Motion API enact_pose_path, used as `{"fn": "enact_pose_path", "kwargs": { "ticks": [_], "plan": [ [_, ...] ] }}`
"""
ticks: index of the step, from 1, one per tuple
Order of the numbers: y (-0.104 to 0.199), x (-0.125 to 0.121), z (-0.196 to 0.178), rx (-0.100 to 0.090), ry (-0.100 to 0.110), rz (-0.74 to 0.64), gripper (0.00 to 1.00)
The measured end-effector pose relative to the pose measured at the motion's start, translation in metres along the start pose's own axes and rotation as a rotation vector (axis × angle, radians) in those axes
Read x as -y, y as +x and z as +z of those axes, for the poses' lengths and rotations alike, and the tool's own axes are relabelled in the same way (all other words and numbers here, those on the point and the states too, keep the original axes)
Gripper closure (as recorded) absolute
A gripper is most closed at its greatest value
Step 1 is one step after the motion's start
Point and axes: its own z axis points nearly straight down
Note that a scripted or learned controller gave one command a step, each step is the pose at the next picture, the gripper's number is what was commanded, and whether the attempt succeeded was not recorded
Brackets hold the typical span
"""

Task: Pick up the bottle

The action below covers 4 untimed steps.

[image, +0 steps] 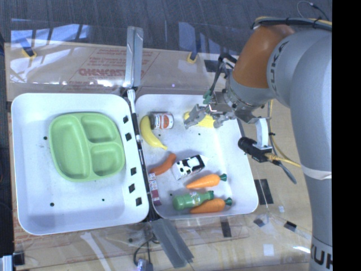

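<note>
Camera view: arm [293,66] angled in from right; end effector [197,117] low over right bin [240,168], grip state unclear; bottle [192,200] well apart.

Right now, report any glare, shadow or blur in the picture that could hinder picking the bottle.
Camera view: even light, green bottle sharp and glare-free in the right bin; reflections streak the clear sheet behind the bins; the pincer looks slightly soft.

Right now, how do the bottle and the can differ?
The bottle is green and lies at the right bin's near edge, against a carrot. The can is red and white, shorter, and lies by the banana at the far side. Both lie on their sides.
</note>
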Motion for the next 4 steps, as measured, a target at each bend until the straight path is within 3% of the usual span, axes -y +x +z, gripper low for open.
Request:
{"fn": "enact_pose_path", "kwargs": {
  "ticks": [1, 2, 3, 4],
  "plan": [
    [-0.028, 0.020, 0.086, -0.001, 0.003, 0.271, 0.00],
    [-0.027, 0.019, 0.075, -0.002, 0.003, 0.266, 1.00],
    [-0.050, -0.051, -0.089, 0.002, -0.007, 0.030, 1.00],
    [-0.056, -0.055, -0.129, 0.001, -0.005, 0.083, 1.00]
  ]
}}
